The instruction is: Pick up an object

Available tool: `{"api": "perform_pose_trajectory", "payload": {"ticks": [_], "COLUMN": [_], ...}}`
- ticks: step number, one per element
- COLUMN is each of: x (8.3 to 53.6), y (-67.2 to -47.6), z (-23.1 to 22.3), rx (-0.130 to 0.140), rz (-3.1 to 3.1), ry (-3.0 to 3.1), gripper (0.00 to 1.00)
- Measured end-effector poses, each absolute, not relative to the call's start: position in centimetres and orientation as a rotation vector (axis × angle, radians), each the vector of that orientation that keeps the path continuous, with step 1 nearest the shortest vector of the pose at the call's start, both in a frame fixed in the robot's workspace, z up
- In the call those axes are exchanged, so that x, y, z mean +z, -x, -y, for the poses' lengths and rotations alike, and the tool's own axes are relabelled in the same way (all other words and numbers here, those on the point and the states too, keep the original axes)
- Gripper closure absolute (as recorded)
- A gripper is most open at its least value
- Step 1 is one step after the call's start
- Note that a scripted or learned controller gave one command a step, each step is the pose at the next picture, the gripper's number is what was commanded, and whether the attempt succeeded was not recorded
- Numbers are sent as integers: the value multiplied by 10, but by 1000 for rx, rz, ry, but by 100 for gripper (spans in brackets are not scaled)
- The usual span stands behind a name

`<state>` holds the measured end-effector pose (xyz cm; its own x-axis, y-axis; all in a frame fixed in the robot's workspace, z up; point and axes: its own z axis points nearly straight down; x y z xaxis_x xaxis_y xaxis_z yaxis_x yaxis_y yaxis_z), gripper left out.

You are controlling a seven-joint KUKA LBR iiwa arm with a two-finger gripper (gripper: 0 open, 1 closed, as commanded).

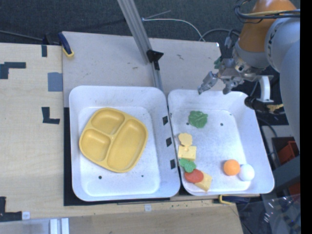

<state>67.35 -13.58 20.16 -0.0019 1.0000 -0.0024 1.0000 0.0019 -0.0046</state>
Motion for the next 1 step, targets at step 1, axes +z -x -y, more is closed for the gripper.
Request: {"api": "perform_pose_trajectory", "payload": {"ticks": [1], "x": [152], "y": [-668], "z": [109], "rx": [8], "rz": [2221], "ry": [2215], "gripper": [0]}}
